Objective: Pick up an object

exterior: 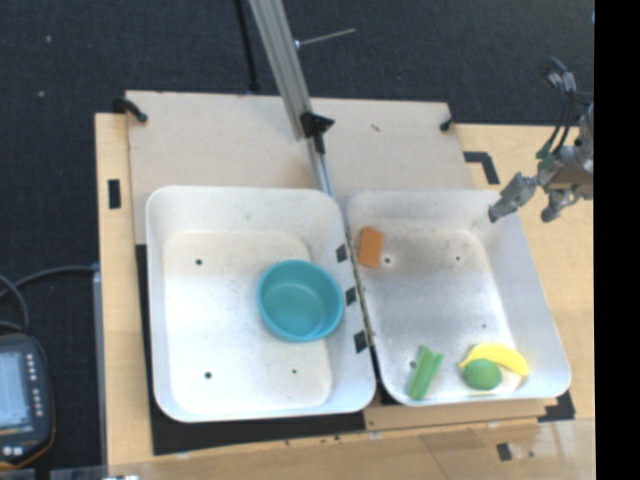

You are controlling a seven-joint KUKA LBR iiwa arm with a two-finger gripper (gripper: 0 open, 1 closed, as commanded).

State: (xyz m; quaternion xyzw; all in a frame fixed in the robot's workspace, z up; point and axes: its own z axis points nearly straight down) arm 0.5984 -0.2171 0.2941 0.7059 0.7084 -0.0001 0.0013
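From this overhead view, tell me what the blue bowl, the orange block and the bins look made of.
Blue bowl: likely plastic, with an even teal colour and a soft sheen. Orange block: perhaps foam or painted wood, matte; too small to tell. Left bin and right bin: moulded white plastic with rounded corners, speckled and scuffed grey.

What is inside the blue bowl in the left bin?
The blue bowl shows only its own blue floor and wall; nothing lies inside. It stands alone in the left bin. The bin floor under it is covered.

A tan bench (115,268) bearing a left white bin (170,218) and, touching its right side, a right white bin (530,298).
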